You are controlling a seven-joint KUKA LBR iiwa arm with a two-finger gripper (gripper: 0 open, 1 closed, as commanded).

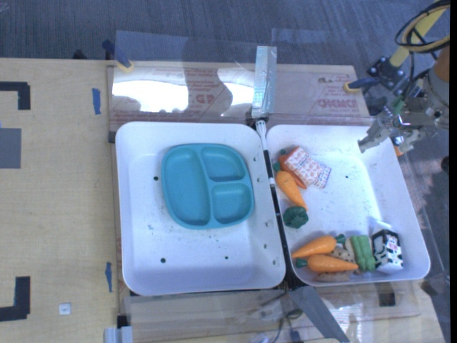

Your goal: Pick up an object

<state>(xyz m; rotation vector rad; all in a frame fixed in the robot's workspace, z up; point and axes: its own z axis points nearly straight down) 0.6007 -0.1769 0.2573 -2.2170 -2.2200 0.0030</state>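
The right bin [335, 191] holds several toy foods. A red and white snack packet [307, 167] lies at its back left, with a carrot [290, 189] and a green broccoli piece [295, 217] just in front of it. Along the front wall lie two more carrots [323, 256], a green pickle [362, 252] and a black and white cow-patterned carton [388, 250]. My gripper [373, 137] hangs over the back right corner of this bin, well apart from all the objects, with nothing seen in it.
The left bin [143, 249] carries a teal divided plate [207, 184]. A clear plastic sheet and a metal strip [263, 81] stand behind the bins. Yellow and black cables [418, 31] trail off the arm at the upper right.
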